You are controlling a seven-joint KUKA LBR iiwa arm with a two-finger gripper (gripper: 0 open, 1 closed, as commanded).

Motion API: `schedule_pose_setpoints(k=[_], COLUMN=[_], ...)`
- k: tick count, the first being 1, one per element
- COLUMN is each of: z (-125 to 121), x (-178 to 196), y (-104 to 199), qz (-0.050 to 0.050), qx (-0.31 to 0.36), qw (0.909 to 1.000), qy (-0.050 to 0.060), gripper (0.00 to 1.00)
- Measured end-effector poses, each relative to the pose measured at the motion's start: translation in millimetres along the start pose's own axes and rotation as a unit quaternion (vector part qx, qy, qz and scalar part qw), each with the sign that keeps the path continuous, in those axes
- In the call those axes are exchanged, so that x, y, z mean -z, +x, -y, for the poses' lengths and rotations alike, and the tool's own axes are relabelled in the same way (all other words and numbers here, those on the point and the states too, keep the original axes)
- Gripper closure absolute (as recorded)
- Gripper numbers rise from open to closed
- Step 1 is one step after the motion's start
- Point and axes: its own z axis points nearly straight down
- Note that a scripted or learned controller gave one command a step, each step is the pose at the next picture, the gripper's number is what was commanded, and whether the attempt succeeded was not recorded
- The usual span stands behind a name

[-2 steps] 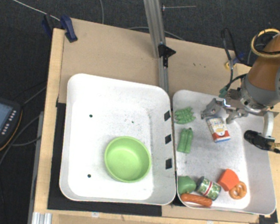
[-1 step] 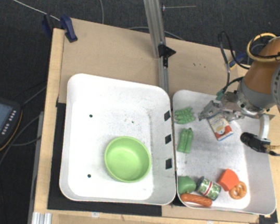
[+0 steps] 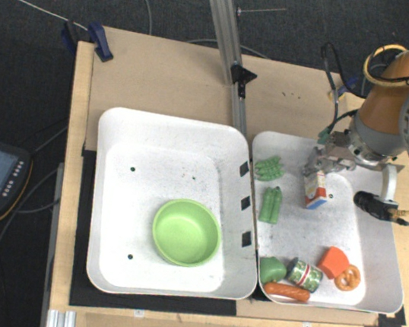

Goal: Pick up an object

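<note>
My gripper (image 3: 317, 171) is over the upper middle of the right bin (image 3: 376, 248), reaching in from the right. A small white carton with red and blue print (image 3: 316, 193) sits upright between its fingertips, and the fingers are shut on its top. Whether the carton's base touches the bin floor I cannot tell.
The right bin also holds two green pieces (image 3: 268, 167) (image 3: 271, 205) by its left wall. Along its front lie a green pepper (image 3: 272, 270), a small can (image 3: 304, 275), a sausage (image 3: 288, 291), an orange block (image 3: 333, 262) and a pretzel (image 3: 348, 277). A green bowl (image 3: 186, 231) sits in the left bin (image 3: 120, 184).
</note>
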Motion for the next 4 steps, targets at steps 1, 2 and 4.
schedule_pose_setpoints(k=[1, 2, 4], z=[1.0, -0.3, 7.8], x=[43.1, 96.7, 109.1], y=[1.2, 1.1, 106.4], qz=[0.000, 0.000, -0.001], qx=[0.000, 0.000, 0.002], qw=[1.0000, 1.0000, 1.0000], qy=[-0.001, -0.002, 0.000], gripper=[1.00, 1.00, 1.00])
